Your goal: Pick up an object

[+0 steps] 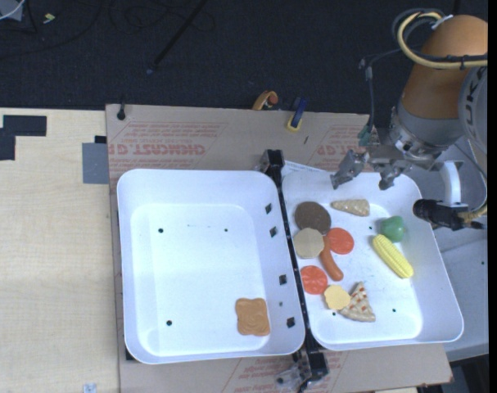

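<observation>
My gripper (pixel 368 173) hangs over the far edge of the right bin (pixel 432 305), its two fingers spread apart with nothing between them. Just below it lies a pale wedge-shaped piece (pixel 351 207). Further down the right bin hold a brown disc (pixel 312 215), a tan disc (pixel 309 242), a red slice (pixel 340 241), a sausage (pixel 331 264), a second red slice (pixel 314 279), a yellow piece (pixel 336 298), a pizza slice (pixel 359 304), a corn cob (pixel 392 256) and a green piece (pixel 393 228). A toast piece (pixel 252 316) lies in the left bin (pixel 142 260).
Both bins rest on a cardboard sheet (pixel 191 137), joined by black clips along the middle divider (pixel 281 244). Orange and blue clamps (pixel 279 107) sit at the cardboard's far edge. A wooden bench top (pixel 43 260) stretches to the left.
</observation>
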`<move>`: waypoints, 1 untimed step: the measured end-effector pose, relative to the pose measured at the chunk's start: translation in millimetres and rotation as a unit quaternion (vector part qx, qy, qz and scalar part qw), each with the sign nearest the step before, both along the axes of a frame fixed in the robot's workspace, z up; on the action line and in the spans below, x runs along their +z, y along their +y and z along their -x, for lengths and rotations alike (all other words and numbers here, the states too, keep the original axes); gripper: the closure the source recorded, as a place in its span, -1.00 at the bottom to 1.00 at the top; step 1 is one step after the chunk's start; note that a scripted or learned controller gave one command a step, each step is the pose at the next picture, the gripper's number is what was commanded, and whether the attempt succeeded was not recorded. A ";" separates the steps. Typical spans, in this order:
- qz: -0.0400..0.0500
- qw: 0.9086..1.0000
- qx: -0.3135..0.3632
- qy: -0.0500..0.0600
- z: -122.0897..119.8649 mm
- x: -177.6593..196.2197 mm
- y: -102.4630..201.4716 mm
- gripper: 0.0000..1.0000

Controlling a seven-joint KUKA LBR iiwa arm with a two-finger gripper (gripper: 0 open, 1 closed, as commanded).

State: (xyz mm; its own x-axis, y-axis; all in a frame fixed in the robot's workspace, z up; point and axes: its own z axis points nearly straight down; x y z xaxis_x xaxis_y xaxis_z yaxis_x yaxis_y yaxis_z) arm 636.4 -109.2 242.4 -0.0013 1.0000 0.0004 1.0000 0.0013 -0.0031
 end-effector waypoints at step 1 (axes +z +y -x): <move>-0.001 1.000 -0.001 0.006 56.8 -110.1 6.8 -1.00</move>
State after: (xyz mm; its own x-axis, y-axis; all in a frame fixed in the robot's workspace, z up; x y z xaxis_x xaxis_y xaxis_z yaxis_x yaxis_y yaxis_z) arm 579.5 -102.4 132.3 -0.0002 1.0000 0.0031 0.9999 0.0002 -0.0153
